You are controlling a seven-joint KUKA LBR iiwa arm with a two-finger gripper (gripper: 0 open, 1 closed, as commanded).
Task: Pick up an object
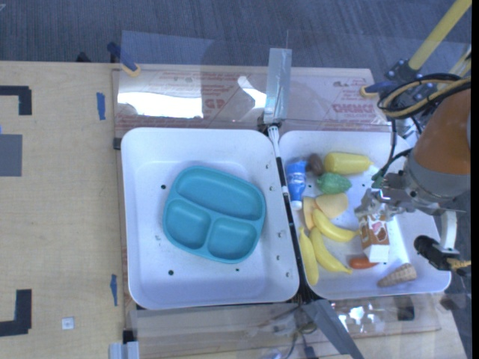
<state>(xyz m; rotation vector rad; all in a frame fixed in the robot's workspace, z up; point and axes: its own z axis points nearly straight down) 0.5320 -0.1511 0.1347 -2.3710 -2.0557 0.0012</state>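
Observation:
My gripper hangs low over the right bin, near its right side. Directly beneath and in front of it lies a small red and white carton; the view does not settle whether the two touch. Left of the carton lie yellow bananas and a pale yellow wedge. A small orange carrot rests at the carton's lower edge, and an ice cream cone sits in the near right corner.
At the back of the right bin lie a blue bottle, a brown lump, a yellow oblong piece and a green piece. The left bin holds a blue divided plate. Yellow and black cables hang above the arm.

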